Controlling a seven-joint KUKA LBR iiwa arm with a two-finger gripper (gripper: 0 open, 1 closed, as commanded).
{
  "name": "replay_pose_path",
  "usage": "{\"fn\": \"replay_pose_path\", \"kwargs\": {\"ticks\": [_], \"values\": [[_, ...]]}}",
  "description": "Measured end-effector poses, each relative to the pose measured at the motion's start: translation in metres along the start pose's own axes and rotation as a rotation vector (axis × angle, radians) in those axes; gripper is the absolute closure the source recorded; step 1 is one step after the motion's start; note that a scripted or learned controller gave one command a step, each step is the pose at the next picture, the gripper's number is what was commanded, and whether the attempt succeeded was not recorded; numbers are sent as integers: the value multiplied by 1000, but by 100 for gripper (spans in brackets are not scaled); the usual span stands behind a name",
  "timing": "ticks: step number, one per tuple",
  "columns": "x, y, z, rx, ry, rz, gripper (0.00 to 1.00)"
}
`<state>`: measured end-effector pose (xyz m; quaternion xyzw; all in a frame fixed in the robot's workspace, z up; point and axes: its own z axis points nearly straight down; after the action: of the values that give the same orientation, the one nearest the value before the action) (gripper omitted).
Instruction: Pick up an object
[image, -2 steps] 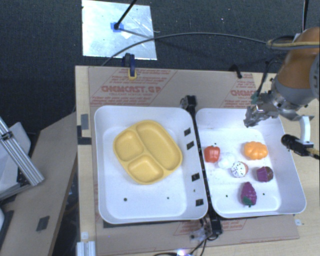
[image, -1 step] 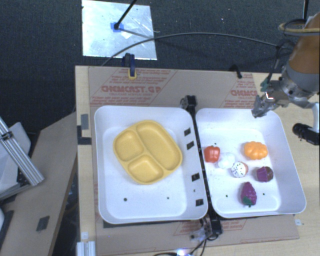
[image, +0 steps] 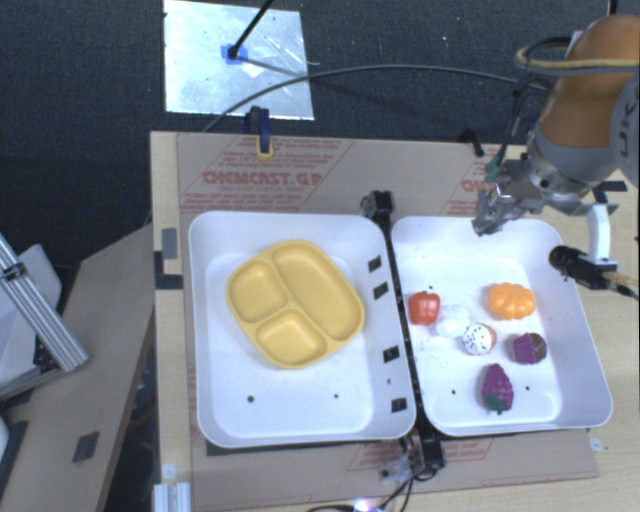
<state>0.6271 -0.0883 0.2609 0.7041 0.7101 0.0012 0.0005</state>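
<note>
The right bin (image: 560, 255) holds several small toys: a red pepper (image: 424, 307), an orange pumpkin (image: 511, 300), a white speckled ball (image: 478, 339), a dark purple piece (image: 529, 348) and a magenta piece with a green tip (image: 496, 387). My gripper (image: 489, 222) hangs over the bin's far edge, above and behind all of them. Nothing shows between its fingers, and its small dark tips are too blurred to read.
The left bin (image: 215, 400) carries a yellow three-part divided plate (image: 294, 302). A row of black clips (image: 384, 290) runs along the seam between the bins. A black bracket (image: 582, 266) juts in at the right bin's right rim.
</note>
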Motion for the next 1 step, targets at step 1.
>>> {"fn": "replay_pose_path", "kwargs": {"ticks": [1], "values": [[46, -6, 16, 2, 0, 1, 100]]}}
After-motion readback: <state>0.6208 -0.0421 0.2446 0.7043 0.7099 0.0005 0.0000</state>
